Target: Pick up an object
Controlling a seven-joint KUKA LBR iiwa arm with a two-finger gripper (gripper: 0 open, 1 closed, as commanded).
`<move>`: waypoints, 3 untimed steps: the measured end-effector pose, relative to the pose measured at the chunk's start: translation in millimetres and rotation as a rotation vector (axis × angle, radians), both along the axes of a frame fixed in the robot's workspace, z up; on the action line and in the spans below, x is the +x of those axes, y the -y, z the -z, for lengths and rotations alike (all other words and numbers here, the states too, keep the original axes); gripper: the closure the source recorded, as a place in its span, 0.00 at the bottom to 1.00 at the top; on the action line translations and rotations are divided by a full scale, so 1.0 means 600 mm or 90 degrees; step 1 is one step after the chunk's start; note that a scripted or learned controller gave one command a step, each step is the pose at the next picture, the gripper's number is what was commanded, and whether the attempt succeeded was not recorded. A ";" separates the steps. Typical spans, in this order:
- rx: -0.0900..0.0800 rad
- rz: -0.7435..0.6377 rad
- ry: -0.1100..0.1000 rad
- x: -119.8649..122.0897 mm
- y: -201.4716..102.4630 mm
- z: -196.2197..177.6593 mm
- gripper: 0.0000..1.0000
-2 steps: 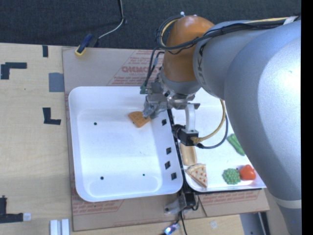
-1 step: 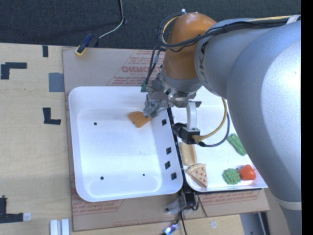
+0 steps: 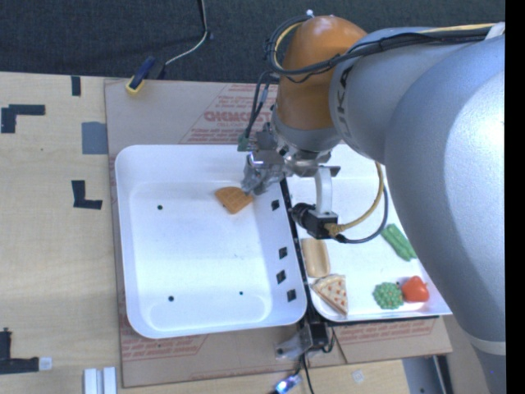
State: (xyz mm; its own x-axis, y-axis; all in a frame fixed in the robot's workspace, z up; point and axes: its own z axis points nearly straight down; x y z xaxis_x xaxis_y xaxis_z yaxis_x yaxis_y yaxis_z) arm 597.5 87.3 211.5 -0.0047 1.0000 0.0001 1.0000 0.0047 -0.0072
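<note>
Tan cracker-like piece (image 3: 234, 199) lies in left bin (image 3: 131, 245) just beside gripper (image 3: 256, 177); wrist hides finger gap, grip state indeterminable

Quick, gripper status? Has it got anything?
Gripper: cannot be told; it sits over the left bin, right next to the orange waffle piece, with no grasp visible.

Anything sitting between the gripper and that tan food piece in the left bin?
Nothing. In the camera view the gripper sits right at the tan food piece, with only bare white left bin floor around them.
</note>
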 end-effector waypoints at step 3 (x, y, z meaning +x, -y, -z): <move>0.000 -0.003 -0.003 -0.001 -0.003 -0.046 1.00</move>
